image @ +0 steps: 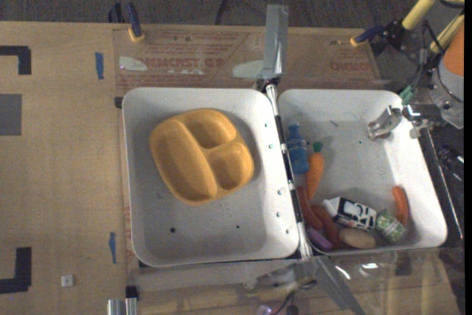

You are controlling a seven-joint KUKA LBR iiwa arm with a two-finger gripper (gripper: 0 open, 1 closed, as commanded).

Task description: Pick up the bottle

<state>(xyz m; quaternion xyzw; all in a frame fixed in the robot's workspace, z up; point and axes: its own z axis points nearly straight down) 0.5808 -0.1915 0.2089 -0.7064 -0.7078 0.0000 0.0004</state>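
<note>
From the overhead camera view I take the right bin (413, 151) as my landmark. The gripper (385, 122) hangs over that bin's upper right part, near its far rim, with the arm coming in across the right wall. I cannot tell how the jaws stand from this angle; nothing shows between them.

The bottle (297, 148), a small blue one, lies against the right bin's left wall, just beside the carrot (316, 172). It is well apart from the gripper, across the bin's bare floor.

Along the bin's near wall I see a pile: a carton (355, 212), a sausage (400, 203) and other toy foods.

The yellow divided dish (201, 155) sits in the left bin (147, 232) beside my landmark.

My judgement: the pick is not yet begun. Approach, descent, closing and lifting all remain.
</note>
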